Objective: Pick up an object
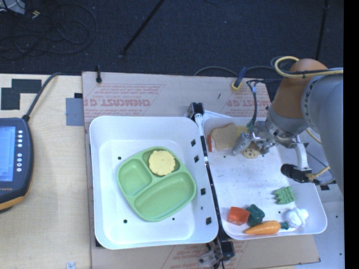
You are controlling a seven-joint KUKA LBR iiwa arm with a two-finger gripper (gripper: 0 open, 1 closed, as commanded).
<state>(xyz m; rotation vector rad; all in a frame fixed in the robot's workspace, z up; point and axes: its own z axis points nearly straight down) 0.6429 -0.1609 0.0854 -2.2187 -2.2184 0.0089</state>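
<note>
We see two white bins: left bin holds a green tray w/ a yellow patty in one compartment, right bin holds the loose toys. Arm's gripper sits low at that bin's far end, btwn bread slice and cookie, prob lining up a grab; can't tell its finger state. Carrot and red block lie near the front edge. Cardboard-topped bench, dark floor w/ cables behind

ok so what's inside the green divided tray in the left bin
The green tray holds one thing: a round yellow food piece in its upper right compartment. The other two compartments show bare green. Whatever lies under the yellow piece, or beneath the tray itself, is covered.
</note>
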